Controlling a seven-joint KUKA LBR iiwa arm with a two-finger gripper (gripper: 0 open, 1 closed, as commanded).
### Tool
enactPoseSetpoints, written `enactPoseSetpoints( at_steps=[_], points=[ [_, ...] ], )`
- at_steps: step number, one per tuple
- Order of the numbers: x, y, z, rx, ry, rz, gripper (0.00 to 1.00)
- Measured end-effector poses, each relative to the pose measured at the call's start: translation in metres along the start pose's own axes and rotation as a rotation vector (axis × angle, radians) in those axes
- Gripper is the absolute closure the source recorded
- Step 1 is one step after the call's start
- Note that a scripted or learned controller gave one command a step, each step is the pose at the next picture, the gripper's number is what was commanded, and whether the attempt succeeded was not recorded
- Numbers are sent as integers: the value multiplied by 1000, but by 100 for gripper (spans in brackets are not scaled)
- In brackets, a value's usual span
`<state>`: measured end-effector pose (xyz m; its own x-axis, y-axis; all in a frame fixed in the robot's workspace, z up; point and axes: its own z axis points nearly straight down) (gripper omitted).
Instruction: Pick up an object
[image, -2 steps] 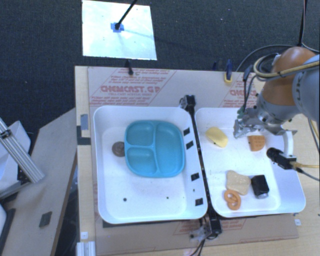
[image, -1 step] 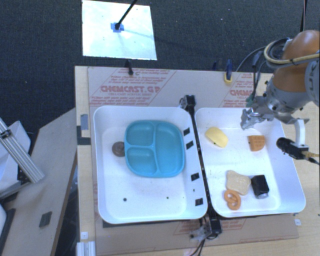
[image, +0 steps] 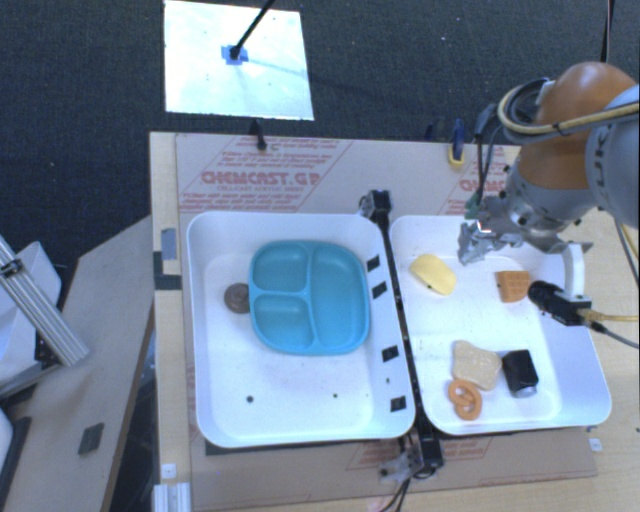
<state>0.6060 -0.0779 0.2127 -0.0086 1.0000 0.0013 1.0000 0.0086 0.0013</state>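
Observation:
My gripper (image: 478, 243) hangs over the far part of the right bin (image: 596, 398), just up and right of a pale yellow piece (image: 433, 273). To the gripper's lower right lies an orange wedge (image: 513, 286). Nearer the front of the same bin sit a beige bread-like piece (image: 476, 364), a small pretzel (image: 464, 398) and a black block (image: 519, 371). I see none of these objects in the gripper.
The left bin (image: 203, 262) holds a blue divided plate (image: 305, 297) with a small brown disc (image: 237, 297) at its left edge. A black divider strip (image: 392, 310) runs between the bins. The arm's body (image: 565, 150) and a black cable fitting (image: 556, 302) overhang the right bin's far right side.

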Motion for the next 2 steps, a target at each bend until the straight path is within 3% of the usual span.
enactPoseSetpoints(
  at_steps=[2],
  points=[
    [110,-5,1,1,0,-2,100]
  ],
)
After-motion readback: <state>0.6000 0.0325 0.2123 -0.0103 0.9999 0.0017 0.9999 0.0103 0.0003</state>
